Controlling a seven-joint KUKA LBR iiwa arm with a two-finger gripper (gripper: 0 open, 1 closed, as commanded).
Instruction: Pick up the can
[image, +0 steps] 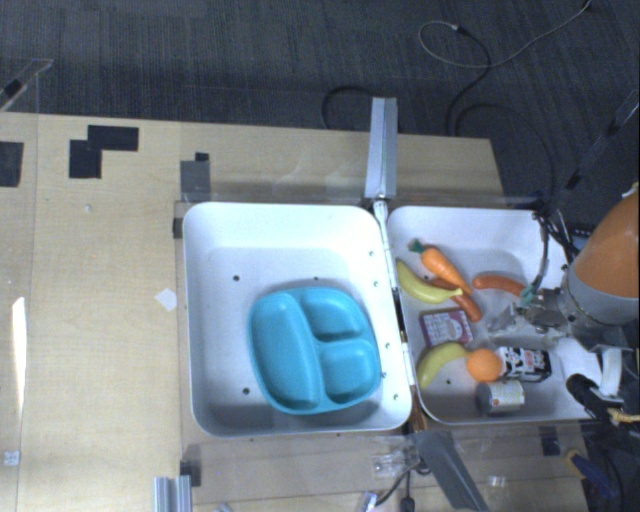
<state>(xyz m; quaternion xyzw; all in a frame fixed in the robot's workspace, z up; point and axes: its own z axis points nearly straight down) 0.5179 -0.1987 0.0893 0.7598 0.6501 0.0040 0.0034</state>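
Camera view showed the can (503, 396) lying on its side near the front wall of the right bin (500, 225), its long axis running roughly left to right across the view. The gripper (528, 318) hovered above the bin's floor, so the can lay toward the front from it, just past a small black-and-white carton (527, 362); how the gripper was set could not be told. An orange (484, 366) sat just left of that carton, close to the can. Also in the right bin were two bananas (424, 287), a carrot (440, 264), a sausage-like red piece (498, 284) and a purple packet (445, 326). The left bin (210, 300) held a blue divided plate (315, 348).
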